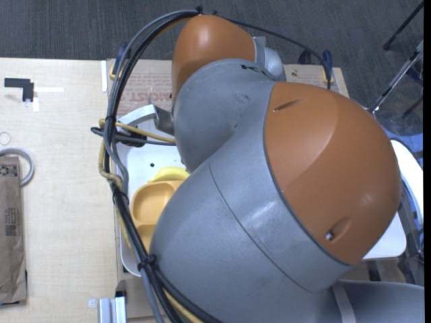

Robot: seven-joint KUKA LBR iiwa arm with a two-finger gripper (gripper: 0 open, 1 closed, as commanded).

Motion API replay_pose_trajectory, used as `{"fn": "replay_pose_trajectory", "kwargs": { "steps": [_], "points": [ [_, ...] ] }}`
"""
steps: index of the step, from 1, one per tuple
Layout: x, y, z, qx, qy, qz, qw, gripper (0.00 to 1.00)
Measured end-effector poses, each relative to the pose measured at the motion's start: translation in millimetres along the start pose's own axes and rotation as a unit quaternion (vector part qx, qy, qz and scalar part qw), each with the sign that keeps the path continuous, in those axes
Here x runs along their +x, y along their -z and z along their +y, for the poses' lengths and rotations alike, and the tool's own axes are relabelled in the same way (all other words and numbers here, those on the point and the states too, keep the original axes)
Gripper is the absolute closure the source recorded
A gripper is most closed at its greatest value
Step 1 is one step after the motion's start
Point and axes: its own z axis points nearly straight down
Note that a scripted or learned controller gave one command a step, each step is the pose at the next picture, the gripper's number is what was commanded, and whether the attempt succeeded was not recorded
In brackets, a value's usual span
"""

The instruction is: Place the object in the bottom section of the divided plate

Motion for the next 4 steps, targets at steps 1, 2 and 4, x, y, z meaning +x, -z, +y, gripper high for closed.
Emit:
{"fn": "replay_pose_trajectory", "kwargs": {
  "steps": [1, 2, 4],
  "points": [
    [39.1, 123.7, 7.7, 0.0, 0.001, 0.0, 1.0, 1.0],
    [59.6, 57.1, 12.3, 0.0, 0.034, -0.001, 0.9994, 1.0],
    [63.1, -86.2, 11.3, 0.0, 0.004, 0.0, 1.0, 1.0]
  ]
}}
